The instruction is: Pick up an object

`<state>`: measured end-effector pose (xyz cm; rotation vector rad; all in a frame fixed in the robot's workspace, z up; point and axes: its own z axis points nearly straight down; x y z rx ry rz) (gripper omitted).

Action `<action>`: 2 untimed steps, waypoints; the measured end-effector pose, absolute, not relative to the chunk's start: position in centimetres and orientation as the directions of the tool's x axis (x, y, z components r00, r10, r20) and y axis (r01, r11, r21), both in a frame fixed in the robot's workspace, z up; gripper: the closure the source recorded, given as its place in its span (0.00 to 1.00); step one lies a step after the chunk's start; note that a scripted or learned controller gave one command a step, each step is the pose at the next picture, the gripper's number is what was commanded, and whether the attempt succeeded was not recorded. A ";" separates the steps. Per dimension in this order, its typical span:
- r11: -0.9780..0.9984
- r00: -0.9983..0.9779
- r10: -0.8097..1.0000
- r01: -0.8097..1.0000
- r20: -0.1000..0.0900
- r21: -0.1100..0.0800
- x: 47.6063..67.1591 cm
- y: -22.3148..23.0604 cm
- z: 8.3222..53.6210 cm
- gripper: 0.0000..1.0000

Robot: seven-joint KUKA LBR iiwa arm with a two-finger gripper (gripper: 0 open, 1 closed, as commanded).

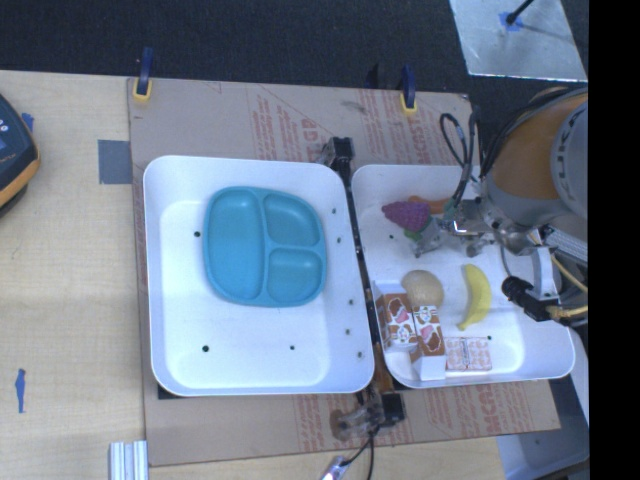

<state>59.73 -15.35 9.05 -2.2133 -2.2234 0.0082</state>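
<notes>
The right bin [545,353] holds several small items. A purple bunch of grapes [405,214] lies at its far left, with an orange piece [438,206] just behind it. A beige round item [423,288] sits mid-bin, and a yellow banana [476,294] lies to its right. Two brown-and-white cartons [410,326] and a pink-and-white packet [468,355] lie along the near edge. My gripper [446,232] hangs low in the bin, right beside the grapes and above the beige item. Nothing can be seen in its grip.
The left bin [170,348] carries a blue divided plate [265,245]. The grey arm with its orange band [530,163] and black cables covers the right bin's far right side. A yellow-and-black device [12,158] sits at the bench's left edge.
</notes>
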 end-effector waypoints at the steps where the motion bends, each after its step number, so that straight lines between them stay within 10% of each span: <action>1: 0.002 -0.002 1.000 1.000 -0.001 -0.004 55.5 -21.0 9.2 0.00; 2: 0.006 -0.006 1.000 1.000 -0.002 -0.005 55.6 -21.1 10.2 1.00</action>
